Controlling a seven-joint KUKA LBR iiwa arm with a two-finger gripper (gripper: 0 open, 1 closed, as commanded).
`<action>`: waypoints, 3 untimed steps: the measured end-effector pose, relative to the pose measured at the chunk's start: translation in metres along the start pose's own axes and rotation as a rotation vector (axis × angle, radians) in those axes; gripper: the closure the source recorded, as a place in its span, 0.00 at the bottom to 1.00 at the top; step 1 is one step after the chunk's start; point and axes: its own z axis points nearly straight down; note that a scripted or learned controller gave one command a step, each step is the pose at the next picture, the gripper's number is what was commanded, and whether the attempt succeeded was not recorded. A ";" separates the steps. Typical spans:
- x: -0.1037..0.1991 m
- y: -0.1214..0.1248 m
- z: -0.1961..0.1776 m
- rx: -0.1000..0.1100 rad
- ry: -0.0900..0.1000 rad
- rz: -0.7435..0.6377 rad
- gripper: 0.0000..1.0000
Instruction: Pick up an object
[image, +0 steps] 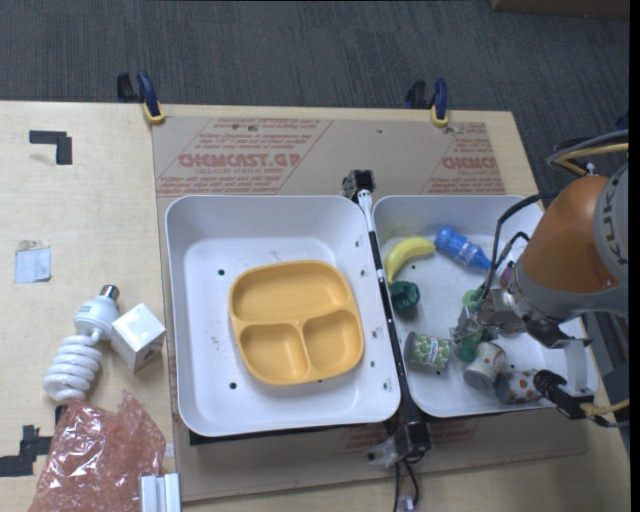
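Observation:
My gripper (478, 326) is low in the right bin (440, 212), over a cluster of small items near the bin's front. Right under and beside it lie a green piece (467, 349) and a white cup (482, 366) on its side. A green-patterned can (428, 352) lies just to its left, and a spotted cup (517, 385) sits to its lower right. Farther back are a yellow banana (407, 255), a blue bottle (461, 247) and a dark green lump (404, 296). I see nothing lifted.
The left bin (200, 300) holds a yellow divided tray (297, 322). A ridge with a black strip (375, 265) separates the bins. On the bench at left lie a spiral light bulb (78, 352), a white cube (138, 335) and a crumpled pinkish bag (95, 460).

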 end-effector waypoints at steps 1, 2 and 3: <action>0.077 -0.028 -0.090 0.001 0.000 -0.004 1.00; 0.097 0.012 -0.090 0.001 -0.001 -0.005 1.00; 0.104 0.002 -0.106 0.001 -0.001 -0.006 1.00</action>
